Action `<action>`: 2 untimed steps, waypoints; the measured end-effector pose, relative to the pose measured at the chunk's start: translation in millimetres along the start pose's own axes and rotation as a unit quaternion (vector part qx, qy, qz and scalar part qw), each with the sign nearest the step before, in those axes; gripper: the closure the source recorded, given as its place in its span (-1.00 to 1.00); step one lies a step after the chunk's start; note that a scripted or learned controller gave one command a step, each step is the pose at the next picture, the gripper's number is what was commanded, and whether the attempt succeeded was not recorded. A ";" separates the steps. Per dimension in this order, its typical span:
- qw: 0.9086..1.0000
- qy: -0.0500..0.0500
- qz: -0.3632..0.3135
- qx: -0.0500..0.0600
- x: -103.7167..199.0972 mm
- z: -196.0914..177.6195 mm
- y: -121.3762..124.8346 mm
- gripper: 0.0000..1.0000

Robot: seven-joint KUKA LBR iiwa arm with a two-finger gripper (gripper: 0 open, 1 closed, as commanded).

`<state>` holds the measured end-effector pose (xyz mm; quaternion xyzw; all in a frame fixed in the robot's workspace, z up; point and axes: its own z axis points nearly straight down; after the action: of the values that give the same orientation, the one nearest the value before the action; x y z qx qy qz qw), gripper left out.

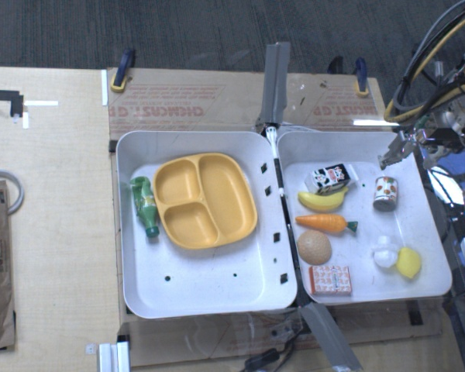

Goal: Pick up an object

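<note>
While the gripper [394,152] hovers at the right bin's [438,239] far edge, I cannot tell its grip; the small can [384,193] stands just below, so descend straight, straddling it squarely before closing.

beside the glossy yellow plastic divided plate [205,201] lies a shiny green plastic bottle [146,205], both in a smooth, matt white bin [209,289] on brown cardboard [186,103].
</note>
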<state>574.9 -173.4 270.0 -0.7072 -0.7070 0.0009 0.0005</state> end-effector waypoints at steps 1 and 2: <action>1.000 -0.001 -0.030 0.000 -9.1 -131.0 21.7 -1.00; 0.997 -0.001 -0.080 0.000 6.9 -9.6 49.0 -1.00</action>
<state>623.9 -166.6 279.6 -0.6480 -0.7616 0.0011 -0.0001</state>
